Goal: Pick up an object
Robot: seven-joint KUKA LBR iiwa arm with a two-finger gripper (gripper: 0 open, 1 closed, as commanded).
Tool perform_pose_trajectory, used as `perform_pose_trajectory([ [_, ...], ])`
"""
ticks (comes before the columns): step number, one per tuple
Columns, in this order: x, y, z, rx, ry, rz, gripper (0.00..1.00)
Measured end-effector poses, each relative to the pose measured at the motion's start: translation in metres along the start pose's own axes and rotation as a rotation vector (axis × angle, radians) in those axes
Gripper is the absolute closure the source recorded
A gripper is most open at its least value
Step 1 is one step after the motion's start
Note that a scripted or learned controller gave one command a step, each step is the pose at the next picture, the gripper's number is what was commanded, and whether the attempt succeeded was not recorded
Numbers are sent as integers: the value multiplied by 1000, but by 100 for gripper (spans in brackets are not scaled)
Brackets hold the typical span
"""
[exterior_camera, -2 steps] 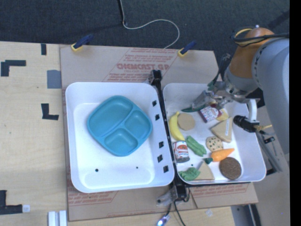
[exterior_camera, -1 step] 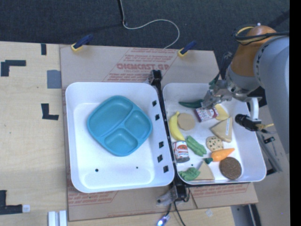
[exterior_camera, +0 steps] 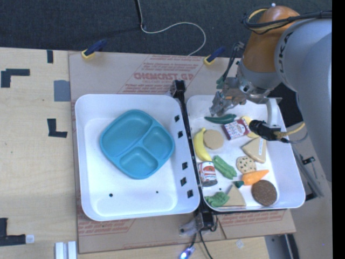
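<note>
1. Toy foods fill the right bin [exterior_camera: 294,196]: a green chili pepper [exterior_camera: 221,119] at its far side, a banana [exterior_camera: 200,144] along the left wall, a round biscuit [exterior_camera: 213,140], a small red packet [exterior_camera: 236,128], a cheese wedge [exterior_camera: 255,149], a carrot [exterior_camera: 252,177], a green pod [exterior_camera: 224,167], a can [exterior_camera: 207,174] and a brown disc [exterior_camera: 264,192] nearer.
2. The pincer [exterior_camera: 220,106] hangs at the far-left part of that bin, just above the chili pepper; whether its tips are apart or together I cannot tell, and nothing is visibly held.
3. The left bin [exterior_camera: 86,161] holds a blue divided plate [exterior_camera: 137,143], well apart from the arm.
4. The chili pepper looks like the likely target, judging by position alone.
5. To do this well, straddle the pepper across its narrow width rather than along its length, centred on the body.
6. Come straight down, since the packet and biscuit lie just beside it and could be nudged.
7. Close gently, then lift vertically to clear the bin wall.
</note>
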State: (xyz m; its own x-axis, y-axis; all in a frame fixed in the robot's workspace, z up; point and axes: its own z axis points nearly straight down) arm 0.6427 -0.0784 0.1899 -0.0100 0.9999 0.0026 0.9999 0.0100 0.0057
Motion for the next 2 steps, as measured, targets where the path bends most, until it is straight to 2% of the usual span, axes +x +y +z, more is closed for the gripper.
perform_pose_trajectory([
  [1, 106, -16, -10, 7, 2, -2, 100],
  [2, 134, -78, -249, -10, 1, 4, 100],
])
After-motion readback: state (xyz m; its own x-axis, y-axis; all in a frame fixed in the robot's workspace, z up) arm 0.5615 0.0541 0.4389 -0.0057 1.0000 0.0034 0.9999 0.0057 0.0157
